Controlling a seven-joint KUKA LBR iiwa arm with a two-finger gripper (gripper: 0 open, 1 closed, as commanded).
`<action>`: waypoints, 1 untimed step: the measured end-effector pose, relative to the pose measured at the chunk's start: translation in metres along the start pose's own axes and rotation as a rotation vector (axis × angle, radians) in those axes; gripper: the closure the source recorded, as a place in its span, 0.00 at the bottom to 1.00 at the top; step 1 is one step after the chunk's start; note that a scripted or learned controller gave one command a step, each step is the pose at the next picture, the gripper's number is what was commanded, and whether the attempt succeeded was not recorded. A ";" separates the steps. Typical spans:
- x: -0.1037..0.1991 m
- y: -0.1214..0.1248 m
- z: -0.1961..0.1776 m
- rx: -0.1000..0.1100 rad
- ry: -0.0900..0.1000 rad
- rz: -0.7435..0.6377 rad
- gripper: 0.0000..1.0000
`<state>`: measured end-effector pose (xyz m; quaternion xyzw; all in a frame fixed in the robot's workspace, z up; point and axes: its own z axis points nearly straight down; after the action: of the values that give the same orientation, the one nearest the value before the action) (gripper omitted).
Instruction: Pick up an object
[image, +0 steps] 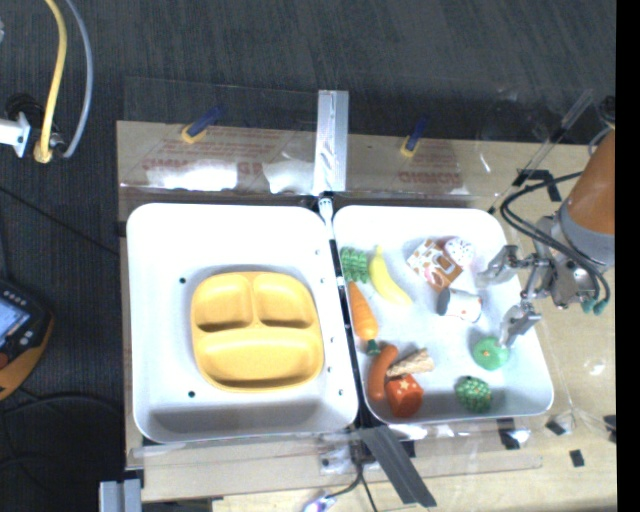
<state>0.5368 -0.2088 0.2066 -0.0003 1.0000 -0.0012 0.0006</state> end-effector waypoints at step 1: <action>-0.043 0.035 0.116 0.001 -0.014 0.105 0.00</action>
<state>0.5797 -0.1742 0.0903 0.0521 0.9986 -0.0019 0.0076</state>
